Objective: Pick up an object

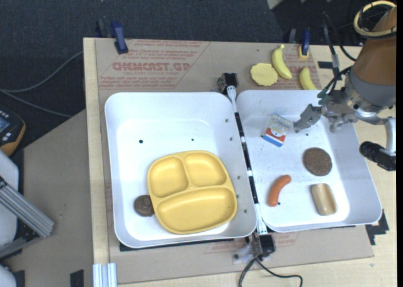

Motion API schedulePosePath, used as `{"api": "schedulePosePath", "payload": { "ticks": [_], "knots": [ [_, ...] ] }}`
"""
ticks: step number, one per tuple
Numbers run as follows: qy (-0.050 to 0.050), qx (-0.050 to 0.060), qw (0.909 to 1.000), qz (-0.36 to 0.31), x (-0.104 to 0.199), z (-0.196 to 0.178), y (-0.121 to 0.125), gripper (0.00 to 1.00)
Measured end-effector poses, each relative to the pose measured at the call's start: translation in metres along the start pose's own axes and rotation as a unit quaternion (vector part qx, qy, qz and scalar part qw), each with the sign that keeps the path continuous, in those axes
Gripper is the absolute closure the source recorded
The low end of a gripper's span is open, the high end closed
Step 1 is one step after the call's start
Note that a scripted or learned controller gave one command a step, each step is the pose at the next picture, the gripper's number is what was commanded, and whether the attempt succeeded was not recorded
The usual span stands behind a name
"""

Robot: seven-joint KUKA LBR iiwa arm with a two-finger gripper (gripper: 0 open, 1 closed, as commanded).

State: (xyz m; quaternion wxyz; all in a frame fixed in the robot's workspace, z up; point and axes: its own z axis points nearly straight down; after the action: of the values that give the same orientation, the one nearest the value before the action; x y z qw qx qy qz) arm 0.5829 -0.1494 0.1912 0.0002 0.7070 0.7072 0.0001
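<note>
In the right bin [359,172] lie a small white, red and blue carton [275,133], a round brown patty [317,161], an orange-red sausage [278,189] and a tan bread roll [323,198]. My gripper [321,120] hangs over the back of that bin, just right of the carton and above the patty. Its two grey fingers stand apart, open, with nothing between them. The arm's orange band [378,59] rises behind it at the right edge.
The left bin [126,122] holds a yellow divided tray [191,190] and a small brown disc [144,205] beside it. On the bench behind the right bin lie two bananas [281,62] and a yellow wafer [264,73]. Black clips [228,82] join the bins.
</note>
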Motion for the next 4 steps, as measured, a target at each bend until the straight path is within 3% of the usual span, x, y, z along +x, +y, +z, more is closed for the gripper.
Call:
{"api": "schedulePosePath", "payload": {
  "ticks": [1,2,3,4],
  "knots": [
    [0.001,0.005,1.0000,0.001,-0.008,0.078,-0.044,0.00],
    [0.003,0.000,1.0000,-0.001,-0.069,0.107,-0.013,0.00],
    [0.002,0.003,1.0000,-0.001,-0.014,0.107,-0.055,0.00],
    [-0.001,-0.003,1.0000,-0.002,-0.011,0.106,0.021,0.00]
  ]
}}
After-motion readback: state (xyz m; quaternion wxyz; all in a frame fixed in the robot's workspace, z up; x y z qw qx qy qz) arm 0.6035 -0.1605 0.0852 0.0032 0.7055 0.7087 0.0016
